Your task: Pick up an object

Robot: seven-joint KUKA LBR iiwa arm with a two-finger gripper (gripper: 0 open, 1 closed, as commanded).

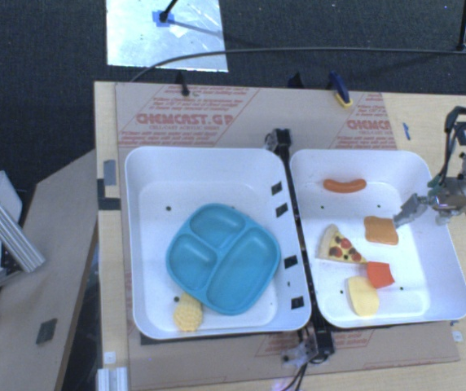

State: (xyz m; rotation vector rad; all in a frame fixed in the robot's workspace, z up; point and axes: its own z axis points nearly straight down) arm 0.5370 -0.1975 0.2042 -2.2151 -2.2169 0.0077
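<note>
Over the right bin's (441, 255) far right rim, the jaws (406, 212) reach in from the side, their tip hanging just above and beside the orange-brown toast piece (381, 230); whether they stand wide or narrow I cannot tell, and nothing shows between them. That toast lies toward the bin's right half, with bare white floor between it and the right wall. A sausage (345, 186) lies near the back wall, well apart from the rest. A pizza slice (340, 246) sits near the divider where the two bins meet, just left of the toast. Toward the front, a red block (380, 274) touches a pale yellow piece (364, 297), both close to the front rim. The widest open floor in this bin is the back right corner and the strip along the right wall. On the left bin (147, 218), a blue divided plate (222, 257) fills the middle, tilted diagonally, with a yellow corn cob (187, 313) just beside its front left edge near the front rim; bare floor runs along that bin's back and left walls. Both bins rest on a cardboard sheet (217, 112) on the desk (70, 210)
</note>
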